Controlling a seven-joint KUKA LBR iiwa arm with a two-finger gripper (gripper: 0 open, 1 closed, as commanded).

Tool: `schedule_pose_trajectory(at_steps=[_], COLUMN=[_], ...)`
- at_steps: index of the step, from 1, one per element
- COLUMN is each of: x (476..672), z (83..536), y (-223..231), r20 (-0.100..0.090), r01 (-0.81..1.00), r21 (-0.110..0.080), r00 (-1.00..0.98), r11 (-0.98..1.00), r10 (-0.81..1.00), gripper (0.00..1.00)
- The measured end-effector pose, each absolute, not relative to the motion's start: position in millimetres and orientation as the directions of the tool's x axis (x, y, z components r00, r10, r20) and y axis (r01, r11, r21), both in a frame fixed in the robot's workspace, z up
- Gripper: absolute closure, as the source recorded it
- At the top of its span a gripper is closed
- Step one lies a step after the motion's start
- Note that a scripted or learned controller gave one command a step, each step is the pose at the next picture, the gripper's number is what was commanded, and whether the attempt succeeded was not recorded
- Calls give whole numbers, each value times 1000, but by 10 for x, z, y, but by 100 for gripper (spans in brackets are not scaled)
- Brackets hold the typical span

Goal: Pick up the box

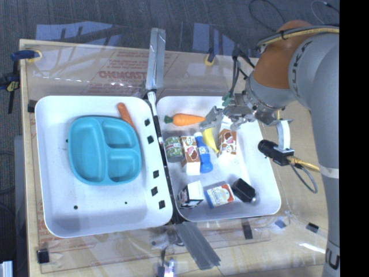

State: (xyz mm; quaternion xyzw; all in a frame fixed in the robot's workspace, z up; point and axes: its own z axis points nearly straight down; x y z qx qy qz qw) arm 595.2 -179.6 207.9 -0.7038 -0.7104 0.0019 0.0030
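Several small boxes lie in the right bin: a brown and white carton, a red box, a dark green box, a blue and white box and a white box. My gripper hangs at the back of the right bin, just above the top end of the brown and white carton. Its fingers are spread, one finger towards the carrot, and nothing sits between them.
An orange carrot lies left of the gripper. A blue bottle and a yellow piece lie beside the carton, and a black object sits at the front right. The left bin holds a blue divided plate and a second carrot.
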Motion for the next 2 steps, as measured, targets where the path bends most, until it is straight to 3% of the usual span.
schedule_pose_trajectory(at_steps=[1, 2], x=[5532, 4751], z=[1274, 1186], y=[-1720, -2107], r20=[3, 4], r01=[959, 957], r21=[-6, -4], r00=[-283, -289], r11=[283, 289], r10=[959, 957], gripper=[0, 0])
